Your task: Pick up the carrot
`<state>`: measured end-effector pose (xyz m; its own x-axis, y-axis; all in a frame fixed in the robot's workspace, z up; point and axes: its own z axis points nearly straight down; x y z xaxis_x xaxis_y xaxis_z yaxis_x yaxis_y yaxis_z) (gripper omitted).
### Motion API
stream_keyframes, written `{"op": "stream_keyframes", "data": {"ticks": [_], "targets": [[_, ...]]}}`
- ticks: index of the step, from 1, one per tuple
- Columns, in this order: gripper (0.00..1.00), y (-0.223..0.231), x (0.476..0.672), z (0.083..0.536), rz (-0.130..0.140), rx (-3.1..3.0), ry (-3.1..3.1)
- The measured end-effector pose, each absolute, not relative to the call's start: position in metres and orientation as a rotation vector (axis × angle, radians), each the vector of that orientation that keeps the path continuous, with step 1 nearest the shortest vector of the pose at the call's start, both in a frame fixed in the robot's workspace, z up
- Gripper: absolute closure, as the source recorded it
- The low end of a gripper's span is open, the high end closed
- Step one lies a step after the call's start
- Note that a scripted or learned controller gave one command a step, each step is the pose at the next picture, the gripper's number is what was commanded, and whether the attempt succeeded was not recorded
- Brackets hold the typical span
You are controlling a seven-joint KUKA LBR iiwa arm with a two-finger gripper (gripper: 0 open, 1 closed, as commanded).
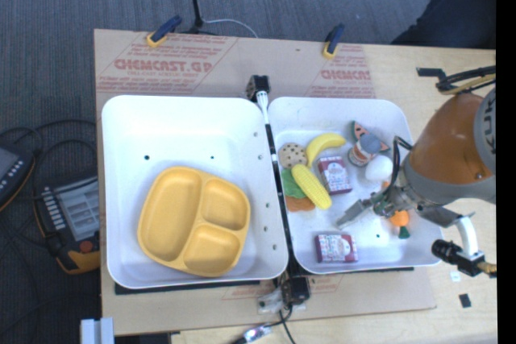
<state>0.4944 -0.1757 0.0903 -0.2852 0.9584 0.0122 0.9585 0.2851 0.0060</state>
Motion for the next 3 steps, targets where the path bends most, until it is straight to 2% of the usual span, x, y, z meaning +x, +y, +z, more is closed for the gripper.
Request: {"op": "stream_keyframes", "data": {"ticks": [1, 2, 3], "targets": [[0.0, -0.179, 0.493, 0.092, -0.012, -1.325, -2.879], [1.0, -0.178, 0.494, 0.102, -0.016, -1.326, -2.879], [1.0, -0.134, 0.485, 0.194, -0.001, -1.816, -2.568]]}}
